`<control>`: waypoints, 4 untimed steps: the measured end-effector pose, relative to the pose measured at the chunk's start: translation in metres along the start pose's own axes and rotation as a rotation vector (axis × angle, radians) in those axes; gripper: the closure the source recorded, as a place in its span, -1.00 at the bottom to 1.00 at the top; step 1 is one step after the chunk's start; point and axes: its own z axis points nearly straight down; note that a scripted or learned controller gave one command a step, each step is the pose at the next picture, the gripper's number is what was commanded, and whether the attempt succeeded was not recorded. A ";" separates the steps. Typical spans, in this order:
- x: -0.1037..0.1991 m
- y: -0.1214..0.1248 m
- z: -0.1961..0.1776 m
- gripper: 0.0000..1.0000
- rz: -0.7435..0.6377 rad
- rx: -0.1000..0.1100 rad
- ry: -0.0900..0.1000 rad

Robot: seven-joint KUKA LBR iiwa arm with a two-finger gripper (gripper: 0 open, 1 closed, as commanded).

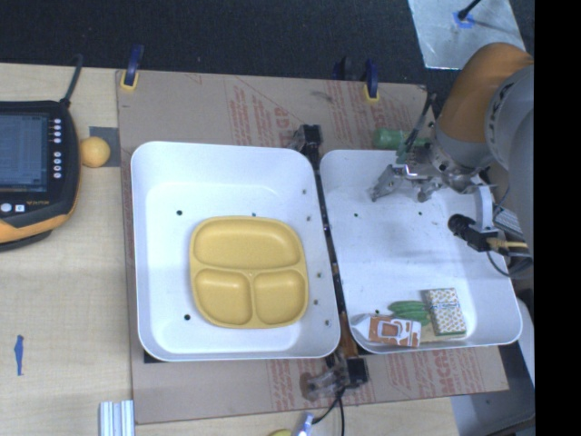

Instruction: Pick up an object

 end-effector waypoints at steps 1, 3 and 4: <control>-0.001 0.000 -0.011 1.00 -0.002 0.001 0.000; 0.124 0.000 -0.100 1.00 -0.001 0.000 0.001; 0.209 0.000 -0.129 1.00 -0.002 0.001 0.001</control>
